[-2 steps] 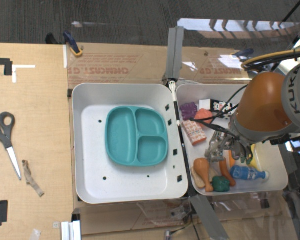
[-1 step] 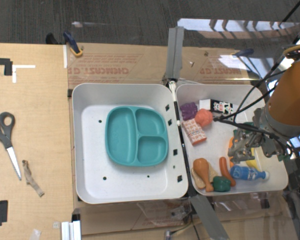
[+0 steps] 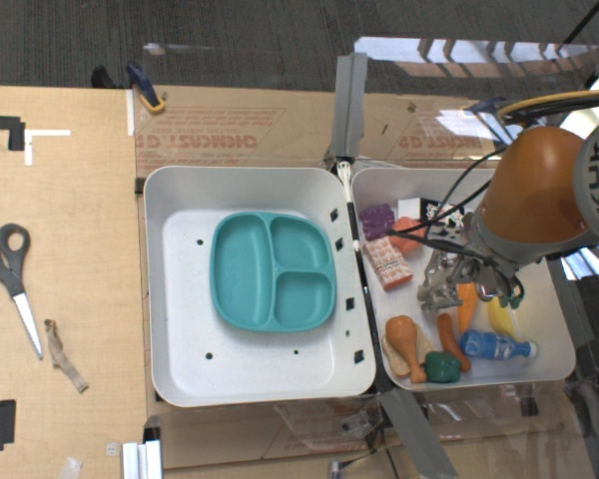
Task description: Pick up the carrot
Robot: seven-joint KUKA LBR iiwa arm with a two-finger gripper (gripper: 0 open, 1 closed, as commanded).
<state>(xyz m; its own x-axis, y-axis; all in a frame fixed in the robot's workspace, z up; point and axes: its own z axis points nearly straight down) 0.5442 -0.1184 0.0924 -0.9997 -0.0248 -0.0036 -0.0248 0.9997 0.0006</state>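
Near rim of right bin (image 3: 499, 375): green toy (image 3: 442, 366) at 6 o'clock, blue bottle (image 3: 495, 346) just right of it, tan drumstick (image 3: 404, 344) to the left.
Carrot (image 3: 452, 337): lies slanted in the bin's near half, between drumstick and bottle, its lower end touching the green toy.
Gripper (image 3: 449, 285): hangs low just above the carrot's upper end, at 12 o'clock from it, beside an orange piece (image 3: 466, 305) and a yellow piece (image 3: 501, 316).
Jaws: cannot tell whether open or closed; metal parts blur together.
Arm (image 3: 539, 198): enters from 3 o'clock, orange band bulging over the bin, wrist pointed down.
Far end of right bin: red-and-white box (image 3: 387, 261), purple item (image 3: 377, 219).
Left bin (image 3: 170, 297): teal divided plate (image 3: 274, 270) at centre.
Bench, 9 o'clock: scissors (image 3: 12, 274).
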